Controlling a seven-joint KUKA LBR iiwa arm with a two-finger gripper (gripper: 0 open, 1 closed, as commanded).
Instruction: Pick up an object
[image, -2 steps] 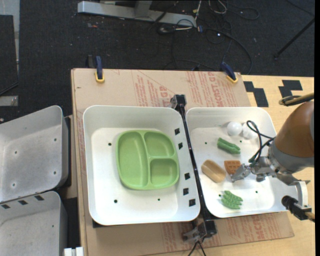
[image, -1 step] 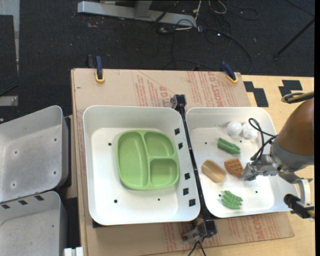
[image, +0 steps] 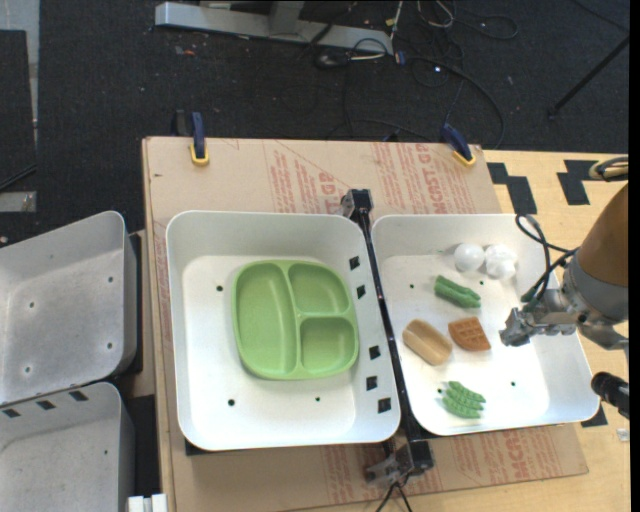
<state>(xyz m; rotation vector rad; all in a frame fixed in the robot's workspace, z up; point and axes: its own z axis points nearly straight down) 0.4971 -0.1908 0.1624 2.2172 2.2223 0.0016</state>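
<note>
The right bin (image: 570, 395) holds several small food items: two white round pieces (image: 483, 259) at the back, a green pod (image: 456, 291), a tan bread roll (image: 427, 342), a brown waffle-like piece (image: 469, 334) and a green bunch (image: 462, 399) near the front. My gripper (image: 518, 329) hangs over the right part of this bin, just right of the brown piece, with nothing seen between its fingers. The left bin (image: 200, 300) holds a green divided plate (image: 296, 318).
Both bins rest on a cardboard-covered bench (image: 290, 170) held by clamps at the back. A black divider strip (image: 375, 300) runs between the bins. Grey metal trays (image: 60, 300) lie to the left of the bench. Cables cross the dark floor behind.
</note>
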